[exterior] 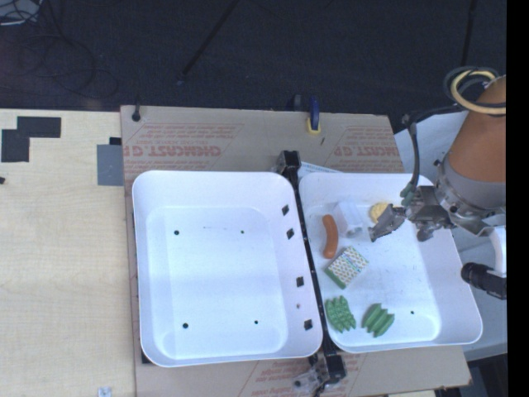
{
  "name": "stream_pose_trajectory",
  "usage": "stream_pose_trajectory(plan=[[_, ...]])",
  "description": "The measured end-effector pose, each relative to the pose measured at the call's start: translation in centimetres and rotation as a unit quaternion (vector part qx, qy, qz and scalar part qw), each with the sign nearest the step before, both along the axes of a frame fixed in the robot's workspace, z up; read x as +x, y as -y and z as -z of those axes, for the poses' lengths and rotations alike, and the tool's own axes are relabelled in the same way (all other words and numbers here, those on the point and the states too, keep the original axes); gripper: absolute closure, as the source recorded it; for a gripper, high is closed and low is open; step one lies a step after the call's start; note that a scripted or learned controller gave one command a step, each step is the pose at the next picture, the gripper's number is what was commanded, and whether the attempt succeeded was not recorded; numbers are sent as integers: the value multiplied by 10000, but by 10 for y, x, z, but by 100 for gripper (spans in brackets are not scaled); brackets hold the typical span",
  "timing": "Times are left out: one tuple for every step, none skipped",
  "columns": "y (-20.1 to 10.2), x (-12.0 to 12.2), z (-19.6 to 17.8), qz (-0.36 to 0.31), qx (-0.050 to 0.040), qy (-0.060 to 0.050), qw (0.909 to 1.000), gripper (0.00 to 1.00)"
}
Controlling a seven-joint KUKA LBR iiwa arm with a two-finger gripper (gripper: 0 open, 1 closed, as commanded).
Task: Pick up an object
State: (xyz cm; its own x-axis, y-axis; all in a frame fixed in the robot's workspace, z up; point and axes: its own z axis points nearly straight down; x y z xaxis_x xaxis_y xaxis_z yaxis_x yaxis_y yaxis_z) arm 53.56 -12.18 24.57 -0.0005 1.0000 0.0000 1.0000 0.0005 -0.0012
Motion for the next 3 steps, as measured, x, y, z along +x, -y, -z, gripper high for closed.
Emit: stream_pose_trajectory(plan=[[-17,42,-251,-11,-17,90,10000,0],[-18,42,-251,-26,-5,-15,10000,100],[-107,50,-252,-41,12,-7,10000,100]])
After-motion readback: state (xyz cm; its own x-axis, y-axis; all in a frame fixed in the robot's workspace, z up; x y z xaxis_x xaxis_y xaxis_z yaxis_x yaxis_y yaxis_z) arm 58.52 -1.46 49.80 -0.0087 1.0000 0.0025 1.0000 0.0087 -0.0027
